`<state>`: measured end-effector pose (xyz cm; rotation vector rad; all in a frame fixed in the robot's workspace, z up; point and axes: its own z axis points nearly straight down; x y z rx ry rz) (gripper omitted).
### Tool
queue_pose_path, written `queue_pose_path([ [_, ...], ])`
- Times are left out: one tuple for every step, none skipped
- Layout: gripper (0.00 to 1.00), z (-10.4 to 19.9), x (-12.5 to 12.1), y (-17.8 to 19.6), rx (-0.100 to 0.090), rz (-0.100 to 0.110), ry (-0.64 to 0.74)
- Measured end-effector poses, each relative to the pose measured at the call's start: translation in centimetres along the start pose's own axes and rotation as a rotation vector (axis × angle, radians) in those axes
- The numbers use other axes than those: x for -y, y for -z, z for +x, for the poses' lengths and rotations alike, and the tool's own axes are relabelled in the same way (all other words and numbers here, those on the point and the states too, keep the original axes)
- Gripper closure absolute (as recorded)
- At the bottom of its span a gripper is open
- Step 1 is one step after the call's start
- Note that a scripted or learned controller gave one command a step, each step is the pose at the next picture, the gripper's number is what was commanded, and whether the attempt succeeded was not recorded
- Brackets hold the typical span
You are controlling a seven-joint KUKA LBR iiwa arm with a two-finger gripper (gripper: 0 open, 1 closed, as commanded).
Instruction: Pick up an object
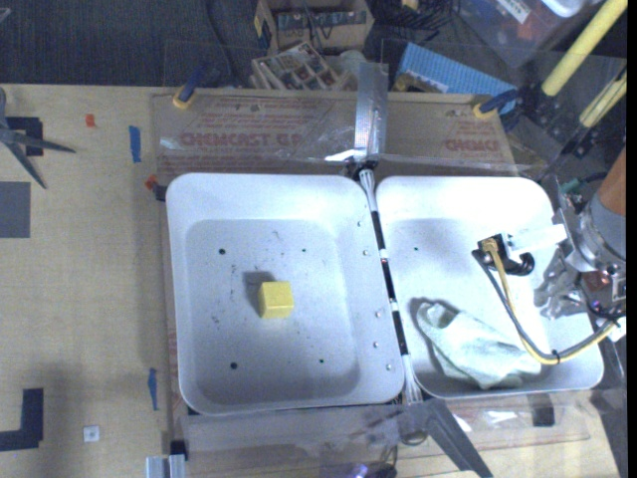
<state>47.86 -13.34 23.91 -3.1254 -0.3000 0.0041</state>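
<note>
A small yellow block (pixel 276 299) lies in the middle of the left bin (pixel 199 207). In the right bin (pixel 448 202) a crumpled white cloth (pixel 466 347) rests near the front wall. The arm comes in from the right, and its gripper (pixel 563 293) hangs over the right bin's right side, to the right of the cloth and apart from it. I see nothing held at the gripper. A yellow cable (pixel 513 307) curves from a black fitting (pixel 506 253) across the bin floor, over the cloth's edge and back toward the gripper.
A metal strip (pixel 383 267) divides the two bins. Behind them lies a clear plastic sheet with red print (pixel 259 132). Clutter, a blue board (pixel 438 68) and a yellow pole (pixel 587 33) stand at the back.
</note>
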Motion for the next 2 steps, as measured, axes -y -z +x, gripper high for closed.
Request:
queue_pose_path([
  [1.0,0.0,-0.1,0.9,0.0,0.0,-0.004],
  [1.0,1.3,6.1,14.0,-0.003,-0.003,0.189],
])
